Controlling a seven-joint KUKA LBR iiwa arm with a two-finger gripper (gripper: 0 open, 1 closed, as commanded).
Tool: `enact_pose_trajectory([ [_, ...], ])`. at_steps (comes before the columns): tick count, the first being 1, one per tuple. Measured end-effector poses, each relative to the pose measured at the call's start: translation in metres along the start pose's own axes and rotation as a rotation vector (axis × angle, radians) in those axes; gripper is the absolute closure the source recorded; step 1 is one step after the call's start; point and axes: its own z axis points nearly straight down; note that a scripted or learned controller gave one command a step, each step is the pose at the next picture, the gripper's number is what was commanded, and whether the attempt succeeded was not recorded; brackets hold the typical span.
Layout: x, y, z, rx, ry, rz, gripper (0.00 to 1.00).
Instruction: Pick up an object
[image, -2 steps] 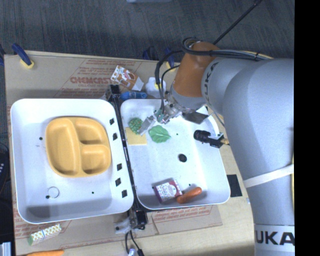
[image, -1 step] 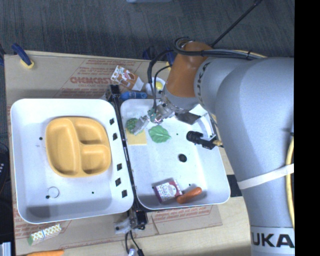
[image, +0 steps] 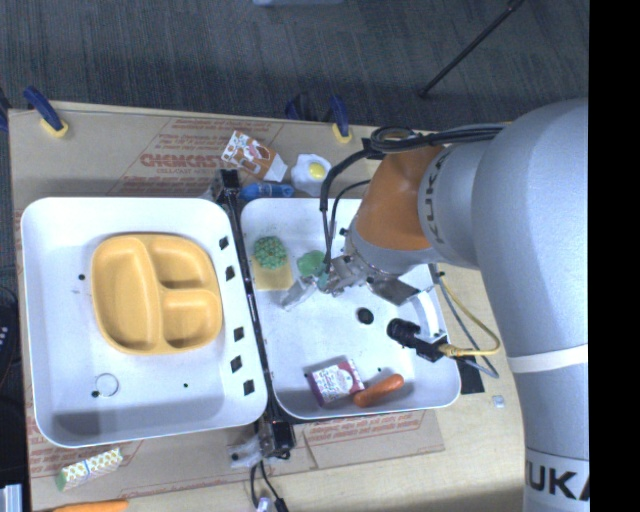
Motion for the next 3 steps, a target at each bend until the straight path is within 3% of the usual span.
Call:
enact_pose_trajectory([
  [1, -0.007, 0.047, -0.001, -0.002, -0.001, -0.025, 0.00],
  [2, 0.018, -0.054, 0.000, 0.001, 0.001, 0.056, 0.00],
  [3, -0.006, -0.016, -0.020, -0.002, -0.001, 0.013, 0.00],
])
